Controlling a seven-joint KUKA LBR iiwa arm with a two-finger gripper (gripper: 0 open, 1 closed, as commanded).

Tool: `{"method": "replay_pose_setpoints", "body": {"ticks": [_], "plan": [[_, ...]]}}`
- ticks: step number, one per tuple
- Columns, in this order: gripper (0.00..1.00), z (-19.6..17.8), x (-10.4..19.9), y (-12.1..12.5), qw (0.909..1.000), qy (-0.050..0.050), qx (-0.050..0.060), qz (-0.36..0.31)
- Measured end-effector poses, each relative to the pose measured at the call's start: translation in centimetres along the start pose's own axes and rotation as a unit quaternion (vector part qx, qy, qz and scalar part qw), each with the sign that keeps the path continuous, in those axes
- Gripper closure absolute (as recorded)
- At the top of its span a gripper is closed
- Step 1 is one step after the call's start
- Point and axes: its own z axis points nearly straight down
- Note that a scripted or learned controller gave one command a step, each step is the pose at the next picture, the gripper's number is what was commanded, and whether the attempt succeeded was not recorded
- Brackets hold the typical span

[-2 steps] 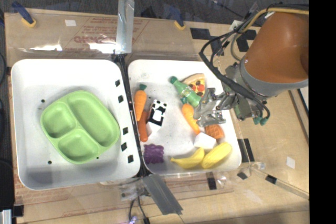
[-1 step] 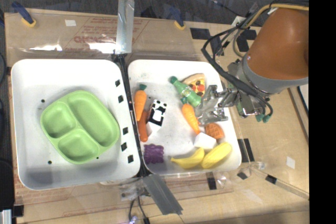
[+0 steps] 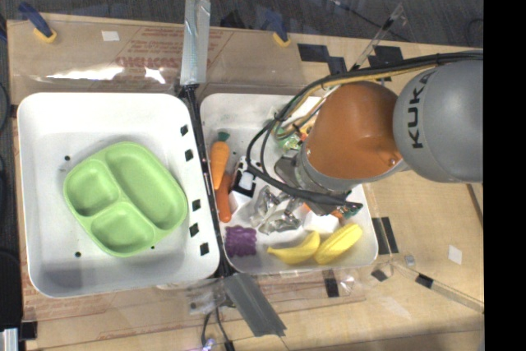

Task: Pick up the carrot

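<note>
Within the right bin [image 3: 362, 255], the carrot [image 3: 220, 177] lies at nine o'clock, the bananas [image 3: 322, 246] at six; the gripper [image 3: 278, 211] is partly hidden, its fingers' state cannot be told.

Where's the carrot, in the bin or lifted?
In the bin. The carrot lies flat along the left wall of the right bin, leafy end toward the far side. The gripper sits beside it, above the bin's middle.
</note>
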Motion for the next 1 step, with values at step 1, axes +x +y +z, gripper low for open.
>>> {"method": "replay_pose_setpoints", "body": {"ticks": [1], "plan": [[1.00, -15.44, -0.43, -0.37, 0.9930, -0.005, 0.009, -0.117]]}}
